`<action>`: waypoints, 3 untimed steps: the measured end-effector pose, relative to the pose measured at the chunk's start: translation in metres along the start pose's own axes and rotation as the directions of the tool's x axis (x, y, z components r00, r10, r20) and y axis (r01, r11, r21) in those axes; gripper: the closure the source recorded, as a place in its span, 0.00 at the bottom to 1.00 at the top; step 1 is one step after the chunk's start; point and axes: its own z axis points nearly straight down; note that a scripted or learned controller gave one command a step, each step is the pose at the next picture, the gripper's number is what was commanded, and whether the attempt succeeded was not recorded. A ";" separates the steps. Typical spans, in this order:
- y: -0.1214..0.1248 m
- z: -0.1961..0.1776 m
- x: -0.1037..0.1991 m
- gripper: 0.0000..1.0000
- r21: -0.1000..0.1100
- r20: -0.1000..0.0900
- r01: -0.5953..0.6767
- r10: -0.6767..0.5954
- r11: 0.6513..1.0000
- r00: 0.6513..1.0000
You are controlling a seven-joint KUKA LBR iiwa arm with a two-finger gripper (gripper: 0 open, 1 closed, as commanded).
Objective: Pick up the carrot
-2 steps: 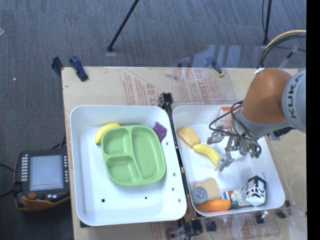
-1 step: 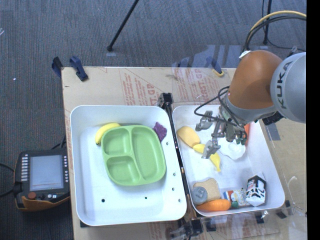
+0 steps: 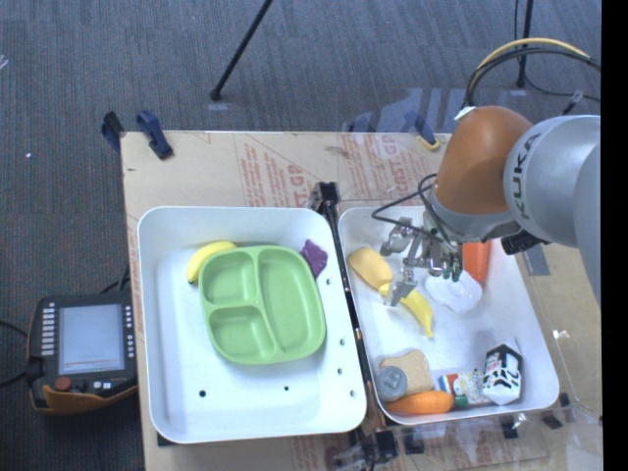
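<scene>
End effector (image 3: 407, 285) above right bin (image 3: 525, 307).
Fingers spread wide, holding nothing; carrot (image 3: 420, 403) lies at near edge.

hand (image 3: 404, 285) over right bin (image 3: 530, 322), carrot (image 3: 420, 403)

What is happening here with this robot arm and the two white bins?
A grey arm reaches in from the right, and its claw hangs over the right bin, close to a yellow banana. The carrot it should pick up lies untouched at that bin's near edge, beside a slice of bread. The left bin holds a green divided plate.
</scene>
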 end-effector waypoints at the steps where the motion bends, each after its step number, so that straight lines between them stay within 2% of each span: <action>1: 0.013 -0.001 0.013 0.00 0.000 0.001 -0.115 0.115 0.993 0.993; 2: 0.010 -0.002 0.009 0.00 -0.001 0.004 -0.209 0.209 0.978 0.978; 3: 0.011 -0.002 0.028 0.00 0.000 0.002 -0.183 0.183 0.983 0.983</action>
